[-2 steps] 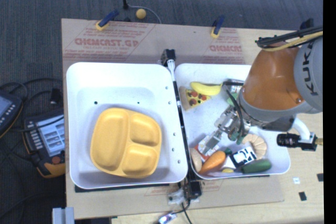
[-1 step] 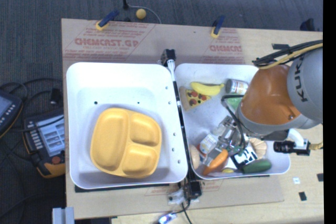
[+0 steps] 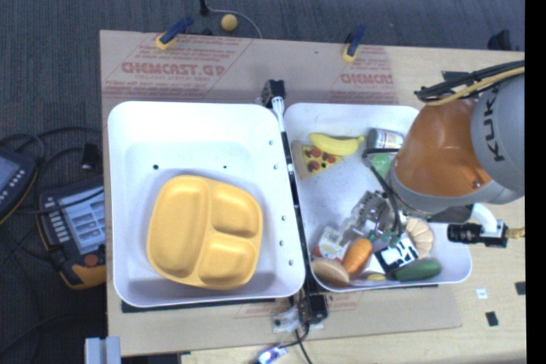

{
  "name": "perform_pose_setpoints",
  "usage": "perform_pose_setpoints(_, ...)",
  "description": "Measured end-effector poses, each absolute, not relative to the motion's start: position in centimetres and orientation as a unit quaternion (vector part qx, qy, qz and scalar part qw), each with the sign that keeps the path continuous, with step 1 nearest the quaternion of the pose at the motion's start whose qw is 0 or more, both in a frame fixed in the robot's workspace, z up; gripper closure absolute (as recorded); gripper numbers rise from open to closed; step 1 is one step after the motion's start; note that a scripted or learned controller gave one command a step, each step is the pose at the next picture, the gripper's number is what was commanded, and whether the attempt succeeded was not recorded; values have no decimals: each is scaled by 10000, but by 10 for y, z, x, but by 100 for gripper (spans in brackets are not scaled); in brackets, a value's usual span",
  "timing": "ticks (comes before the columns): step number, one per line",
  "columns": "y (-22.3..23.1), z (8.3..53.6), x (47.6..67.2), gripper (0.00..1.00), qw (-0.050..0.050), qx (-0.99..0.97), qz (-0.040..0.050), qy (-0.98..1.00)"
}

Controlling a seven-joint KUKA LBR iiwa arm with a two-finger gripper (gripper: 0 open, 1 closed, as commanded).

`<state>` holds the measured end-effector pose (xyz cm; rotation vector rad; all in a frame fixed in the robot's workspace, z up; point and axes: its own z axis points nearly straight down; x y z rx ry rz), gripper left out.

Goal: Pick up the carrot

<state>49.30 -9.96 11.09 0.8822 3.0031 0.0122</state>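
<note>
The carrot is a short orange piece lying near the front edge of the right bin, among other toy foods. My gripper hangs just above and behind it, pointing down to the left from the orange-banded wrist. Its metal fingers sit close over the carrot's upper end, and nothing is seen held between them. The arm's bulk hides the right part of the bin.
The left bin holds a yellow sectioned plate. In the right bin lie a banana, a pizza slice, a can, a bread roll, a green cucumber and a cookie.
</note>
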Motion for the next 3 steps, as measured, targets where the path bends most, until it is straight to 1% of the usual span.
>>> perform_pose_setpoints(1, -61, 183, 490, 100, -17, 4479, -6, 8941)
perform_pose_setpoints(2, -62, 181, 489, 0, -34, 4485, -17, 8938)
perform_pose_setpoints(3, -97, 99, 488, 0, -13, 4774, 24, 8787)
